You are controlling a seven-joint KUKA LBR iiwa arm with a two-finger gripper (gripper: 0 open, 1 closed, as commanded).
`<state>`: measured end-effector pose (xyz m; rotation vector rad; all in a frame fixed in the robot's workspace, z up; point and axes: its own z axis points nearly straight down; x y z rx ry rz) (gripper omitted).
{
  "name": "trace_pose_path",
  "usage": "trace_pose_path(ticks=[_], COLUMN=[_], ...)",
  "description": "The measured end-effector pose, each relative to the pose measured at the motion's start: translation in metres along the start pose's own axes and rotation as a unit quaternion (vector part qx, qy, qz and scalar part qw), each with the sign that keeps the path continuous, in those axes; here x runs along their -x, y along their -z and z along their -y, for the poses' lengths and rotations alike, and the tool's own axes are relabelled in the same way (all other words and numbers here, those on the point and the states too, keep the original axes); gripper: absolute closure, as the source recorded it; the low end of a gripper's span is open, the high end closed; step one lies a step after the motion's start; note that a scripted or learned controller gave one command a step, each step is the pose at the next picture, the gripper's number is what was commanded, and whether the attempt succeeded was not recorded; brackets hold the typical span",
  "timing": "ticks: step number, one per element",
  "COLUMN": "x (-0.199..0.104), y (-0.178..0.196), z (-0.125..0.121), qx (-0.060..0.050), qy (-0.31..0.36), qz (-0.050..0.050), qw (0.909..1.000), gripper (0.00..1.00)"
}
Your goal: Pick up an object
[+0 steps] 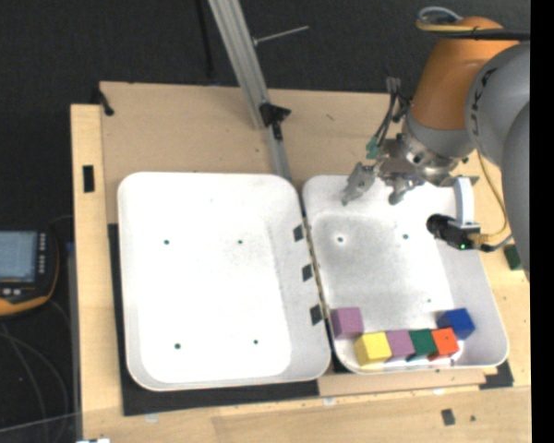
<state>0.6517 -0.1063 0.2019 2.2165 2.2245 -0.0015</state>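
Status: pick not yet made. Hand (377, 185) hangs over far end of right bin (402, 247), fingers spread apart, nothing btwn them. Blocks sit along bin's near edge, well apart from hand: purple block (347, 320), yellow block (373, 347), plus mauve, green, orange, blue. Left: descend, grip, lift.

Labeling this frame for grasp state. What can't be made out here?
- Gripper, camera view: fingers look spread with nothing between them, but small and dark.
- Blocks in the right bin: green block is partly covered by the orange block; a pale item below them is too small to identify.
- Arm: cut off by the frame's right side.
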Motion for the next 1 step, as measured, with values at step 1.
trace_pose_path(ticks=[1], x=[0.0005], y=[0.0114], z=[-0.0007], qx=[0.001], qy=[0.001], qz=[0.0], qw=[1.0], gripper=[1.0])
